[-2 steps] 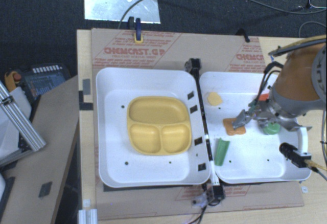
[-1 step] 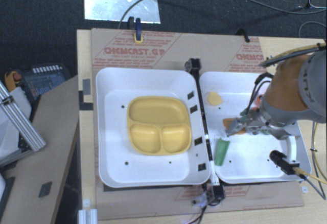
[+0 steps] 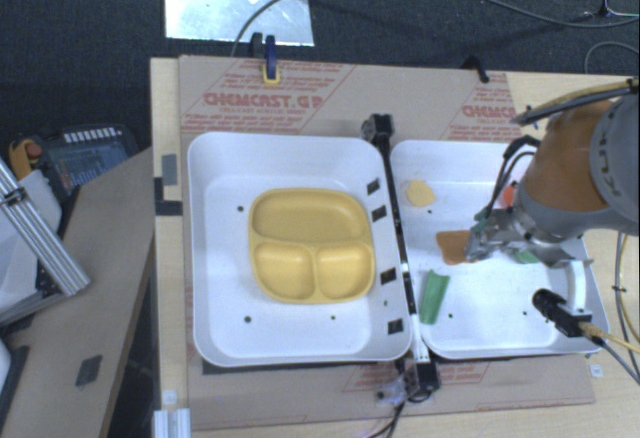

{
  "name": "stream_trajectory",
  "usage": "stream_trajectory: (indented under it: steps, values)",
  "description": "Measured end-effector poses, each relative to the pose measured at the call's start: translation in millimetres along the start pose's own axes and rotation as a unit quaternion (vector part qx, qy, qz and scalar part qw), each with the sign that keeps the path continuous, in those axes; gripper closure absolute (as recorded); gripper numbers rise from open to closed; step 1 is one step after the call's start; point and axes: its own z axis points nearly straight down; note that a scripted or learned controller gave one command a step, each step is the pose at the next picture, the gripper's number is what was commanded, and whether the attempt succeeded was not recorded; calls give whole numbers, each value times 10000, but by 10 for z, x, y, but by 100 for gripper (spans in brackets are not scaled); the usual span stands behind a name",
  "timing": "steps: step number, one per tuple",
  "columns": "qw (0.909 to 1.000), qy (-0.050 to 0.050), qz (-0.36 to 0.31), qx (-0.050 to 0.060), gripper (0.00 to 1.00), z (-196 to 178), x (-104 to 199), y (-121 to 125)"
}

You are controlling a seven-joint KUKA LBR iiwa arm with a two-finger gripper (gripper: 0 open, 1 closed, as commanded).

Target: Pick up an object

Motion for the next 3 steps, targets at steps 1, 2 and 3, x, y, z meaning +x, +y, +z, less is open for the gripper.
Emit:
stream_trajectory:
  steps: [1, 2, 3]
  values:
    - [10000, -4, 3, -20, 100, -441, -27, -24]
    - [10000, -6, -16, -26, 100, -889, -34, 50]
    - [10000, -5, -21, -27, 100, -1329, -20, 102]
